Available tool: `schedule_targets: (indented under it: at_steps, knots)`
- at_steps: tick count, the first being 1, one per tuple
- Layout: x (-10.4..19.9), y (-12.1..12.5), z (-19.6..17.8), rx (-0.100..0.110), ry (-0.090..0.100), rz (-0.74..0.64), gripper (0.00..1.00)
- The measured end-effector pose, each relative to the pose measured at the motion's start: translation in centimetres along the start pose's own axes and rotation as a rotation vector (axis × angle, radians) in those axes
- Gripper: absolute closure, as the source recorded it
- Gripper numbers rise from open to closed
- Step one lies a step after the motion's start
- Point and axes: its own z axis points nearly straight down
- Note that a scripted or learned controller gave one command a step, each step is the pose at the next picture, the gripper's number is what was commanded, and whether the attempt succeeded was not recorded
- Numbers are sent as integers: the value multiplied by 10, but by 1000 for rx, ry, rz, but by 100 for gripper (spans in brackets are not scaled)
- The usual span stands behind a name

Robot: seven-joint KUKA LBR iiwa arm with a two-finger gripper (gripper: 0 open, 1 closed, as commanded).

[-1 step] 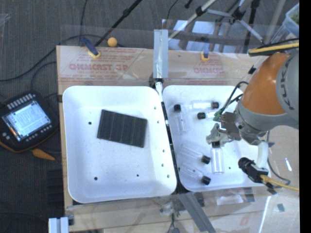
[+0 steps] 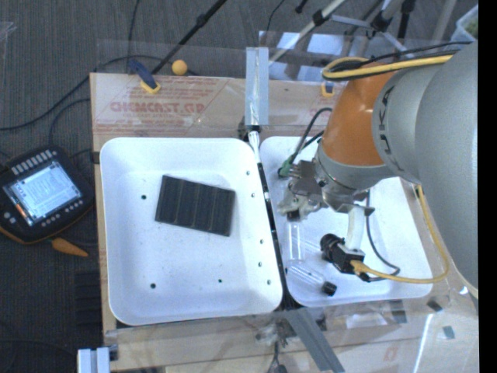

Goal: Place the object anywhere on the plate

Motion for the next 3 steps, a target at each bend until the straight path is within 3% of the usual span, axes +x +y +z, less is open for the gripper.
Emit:
schedule_targets:
  at_steps: [1, 2, 3]
  knots:
    - [91, -12, -23, -1, -1, -72, 100]
    - [139, -73, -109, -4, -3, -350, 100]
    - [198, -13, -202, -5, -3, -463, 100]
